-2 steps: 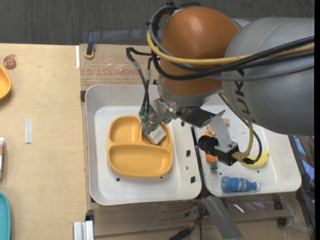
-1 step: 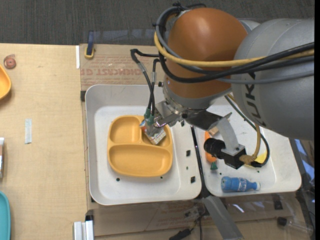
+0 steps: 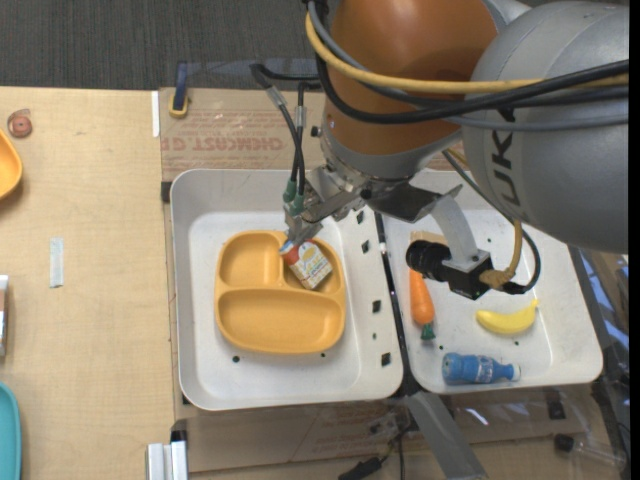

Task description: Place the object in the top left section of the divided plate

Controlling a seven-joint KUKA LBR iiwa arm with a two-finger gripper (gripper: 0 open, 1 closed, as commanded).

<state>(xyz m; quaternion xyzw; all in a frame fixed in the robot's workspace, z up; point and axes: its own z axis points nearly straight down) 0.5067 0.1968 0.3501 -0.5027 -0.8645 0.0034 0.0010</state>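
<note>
The big grey arm with its orange band [image 3: 410, 38] leans in from the right and hangs over the left shallow white bin [image 3: 195, 298], its gripper [image 3: 297, 236] lowered to the yellow divided plastic plate [image 3: 280, 320] that sits in that bin. Just under the tip lies a small carton-like packet, white and yellow with a red end [image 3: 312, 264]; it rests tilted in the plate's upper right section, its red end up against the fingers [image 3: 293, 230]. From here the fingers seem to be closed on that red end, though the tip is small and dark and the grip itself is hard to make out. The plate's upper left section [image 3: 250, 260] and its long lower section [image 3: 275, 326] are bare yellow. In the right white bin [image 3: 585, 358] there is an orange carrot with a green stub [image 3: 422, 302], a yellow banana [image 3: 508, 318] and a blue plastic bottle lying on its side [image 3: 478, 369], all well apart from the plate. The bins stand on a pale wooden bench [image 3: 90, 218], with brown cardboard [image 3: 235, 138] behind the left bin.
</note>
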